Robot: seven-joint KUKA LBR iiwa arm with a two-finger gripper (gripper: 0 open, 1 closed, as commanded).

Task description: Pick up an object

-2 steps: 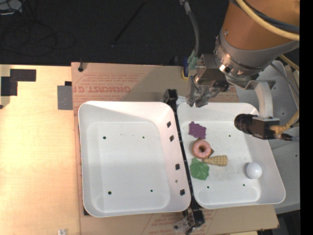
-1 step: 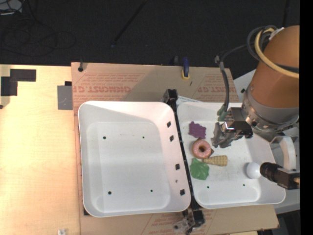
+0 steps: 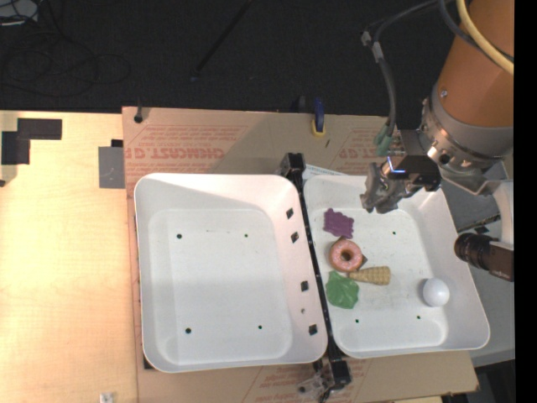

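Camera view: gripper (image 3: 379, 198) hung over right bin (image 3: 453, 330) far edge, grip state unclear; purple piece (image 3: 338, 222), donut (image 3: 345, 254), white ball (image 3: 435, 292) lay below.

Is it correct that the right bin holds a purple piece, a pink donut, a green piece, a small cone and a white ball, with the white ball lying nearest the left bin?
Not quite. In the camera view the white ball lies farthest from the left bin, towards the outer side of the right bin. The green piece lies nearest the left bin. The rest is correct: purple piece, pink donut, small cone.
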